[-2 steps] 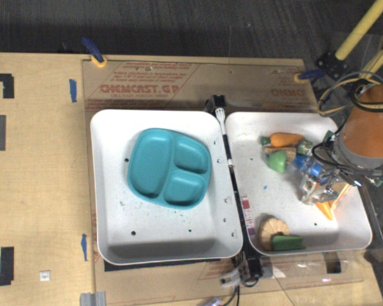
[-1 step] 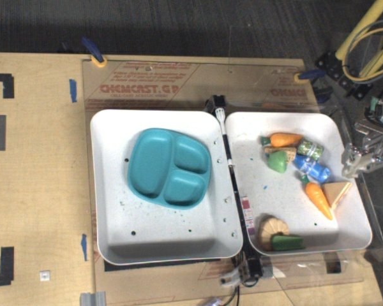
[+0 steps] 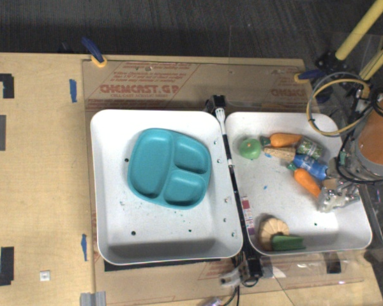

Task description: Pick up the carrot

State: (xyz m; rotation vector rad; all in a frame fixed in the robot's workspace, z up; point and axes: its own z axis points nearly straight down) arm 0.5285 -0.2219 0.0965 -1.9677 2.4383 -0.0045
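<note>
**Carrot lies in the right bin, gripper beside it**

Carrot point(image 3: 307, 182) lies slantwise on the floor of the right bin point(image 3: 287, 203), toward its right side. Its upper end touches a blue bottle point(image 3: 309, 166). A second orange piece point(image 3: 285, 139) lies near the bin's far wall, with a green ball point(image 3: 249, 148) to its left. At the near wall sit a tan shell-like toy point(image 3: 272, 227) and a green block point(image 3: 286, 242), touching. The gripper point(image 3: 335, 199) hangs just right of the carrot, low over the bin; nothing shows between its fingers, and whether they are spread or pressed together I cannot tell. The left bin point(image 3: 108, 190) holds a teal plate point(image 3: 169, 167).
</note>
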